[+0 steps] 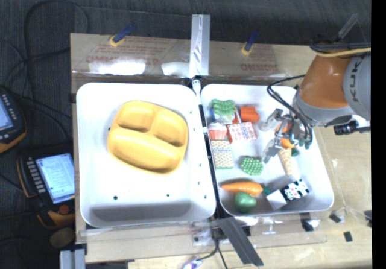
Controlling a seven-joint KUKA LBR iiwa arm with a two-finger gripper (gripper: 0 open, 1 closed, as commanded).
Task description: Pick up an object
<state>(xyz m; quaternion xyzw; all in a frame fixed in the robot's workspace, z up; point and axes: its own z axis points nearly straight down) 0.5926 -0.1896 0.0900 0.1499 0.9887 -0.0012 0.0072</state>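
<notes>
Right bin (322, 192), near edge: black-and-white patterned block (295, 190), smooth green rounded piece (245, 201), orange carrot-shaped toy (242, 187). Middle: knobbly green ball (252, 166), printed cartons (241, 132). Far: green bumpy piece (223, 107), orange block (249, 114). Gripper (279, 138): low over the bin's right side, jaws seemingly apart, nothing visibly between them, though clutter blurs this. Step: approach; no object picked. Next: descend squarely on one item, close. Left bin (90, 159): glossy yellow moulded tray (148, 135).
</notes>
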